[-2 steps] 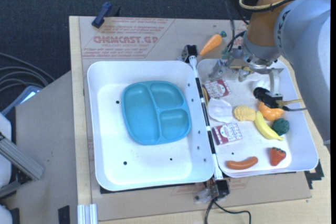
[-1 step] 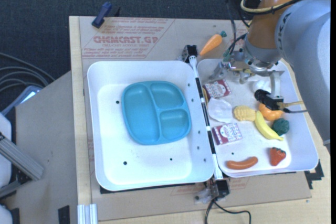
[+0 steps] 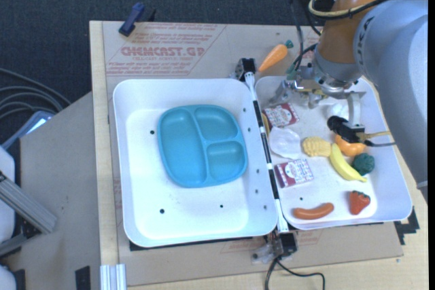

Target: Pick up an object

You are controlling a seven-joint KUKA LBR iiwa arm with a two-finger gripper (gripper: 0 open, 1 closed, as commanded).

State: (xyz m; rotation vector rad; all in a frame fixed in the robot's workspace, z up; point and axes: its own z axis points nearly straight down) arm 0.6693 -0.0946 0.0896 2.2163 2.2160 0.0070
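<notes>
While the grey arm [image 3: 380, 44] reaches in from the right, two shallow white bins sit side by side on the surface [image 3: 170, 51]. One left bin [image 3: 136, 200] holds a single blue divided plate [image 3: 202, 144] with three compartments. One right bin [image 3: 394, 204] holds the small things: two red-and-white packets — one [image 3: 281, 116] near the bin's upper left, the other [image 3: 294, 172] lower down — one white lump [image 3: 284, 143] between them, one yellow corn cob [image 3: 315, 146], one banana [image 3: 345, 163], one orange piece [image 3: 351, 145] just above the banana, one dark green vegetable [image 3: 364, 163] touching the banana's right side, one strawberry [image 3: 359, 201] and one sausage [image 3: 312, 211] near the front wall. A second carrot-like toy [image 3: 273, 57] lies outside, on the surface behind the bins.

The pincer [image 3: 333, 102] hangs over the back of the right bin, above bare white floor — whether it is apart or together I cannot tell, and nothing visible sits in it.
</notes>
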